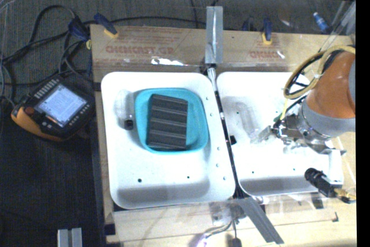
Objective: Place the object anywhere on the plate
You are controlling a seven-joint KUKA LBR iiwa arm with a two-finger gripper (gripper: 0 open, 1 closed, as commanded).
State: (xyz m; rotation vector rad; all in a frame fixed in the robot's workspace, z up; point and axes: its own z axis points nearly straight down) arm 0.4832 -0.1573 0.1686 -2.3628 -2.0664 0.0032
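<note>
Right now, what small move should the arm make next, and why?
Probably lift the gripper straight up out of the right bin. The dark ridged block already lies on the blue plate in the left bin, so nothing seems left to place.

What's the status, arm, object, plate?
End effector over right bin, fingers unclear. Dark ridged block flat on blue plate, left bin. Nothing blocking.

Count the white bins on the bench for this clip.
2. The left bin holds a blue plate with a dark ridged block on it; the right bin sits beside it, under the gripper.
</note>
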